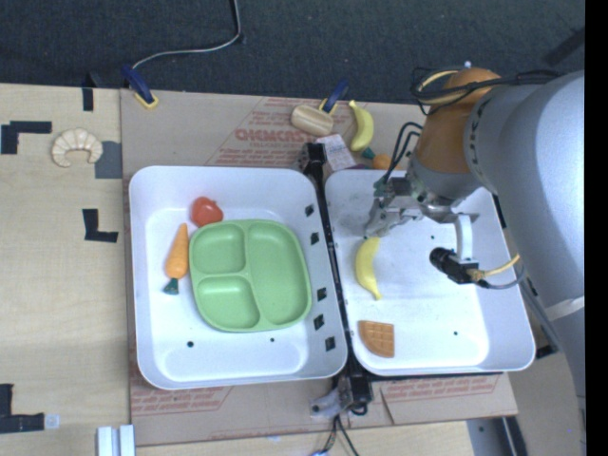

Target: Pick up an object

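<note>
Nearest the camera, in the right bin, a waffle lies flat by the front wall, well apart from the arm and hard to pinch from above because it sits so low. Just behind it the banana lies in the middle of the bin floor, its long curve running front to back, its far end pointing up toward the tool. The tool hangs just above and behind that far end; whether it touches the fruit is hard to judge at this slant, and I cannot tell if it is open or closed. Nothing is seen held in it.

The banana looks like the thing to go for. To take it well, the tool should shift a little toward the camera so it comes down over the thick middle rather than the tapering tip, and close across the narrow width, not along the length. The curve may let it roll, so a straight, slow descent is wise.

In the left bin sit a green plate, a carrot and a tomato. Farther back on the counter lie a second banana and a croissant.
</note>
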Robot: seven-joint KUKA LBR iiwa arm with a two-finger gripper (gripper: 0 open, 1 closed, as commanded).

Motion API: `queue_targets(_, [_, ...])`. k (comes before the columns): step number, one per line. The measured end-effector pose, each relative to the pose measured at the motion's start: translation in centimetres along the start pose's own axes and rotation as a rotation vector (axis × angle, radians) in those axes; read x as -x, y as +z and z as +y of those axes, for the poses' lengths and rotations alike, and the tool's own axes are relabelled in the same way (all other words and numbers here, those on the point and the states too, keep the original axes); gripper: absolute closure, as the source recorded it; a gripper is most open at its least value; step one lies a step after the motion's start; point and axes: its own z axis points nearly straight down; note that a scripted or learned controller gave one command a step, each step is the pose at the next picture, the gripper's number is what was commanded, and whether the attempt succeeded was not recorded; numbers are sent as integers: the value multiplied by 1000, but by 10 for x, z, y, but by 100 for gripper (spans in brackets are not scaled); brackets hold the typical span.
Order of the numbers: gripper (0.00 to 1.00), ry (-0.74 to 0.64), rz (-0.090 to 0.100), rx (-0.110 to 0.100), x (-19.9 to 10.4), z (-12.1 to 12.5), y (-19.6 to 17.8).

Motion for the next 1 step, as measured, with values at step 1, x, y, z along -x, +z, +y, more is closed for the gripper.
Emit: queue_targets(1, [0, 0, 0, 0, 0, 0, 0])
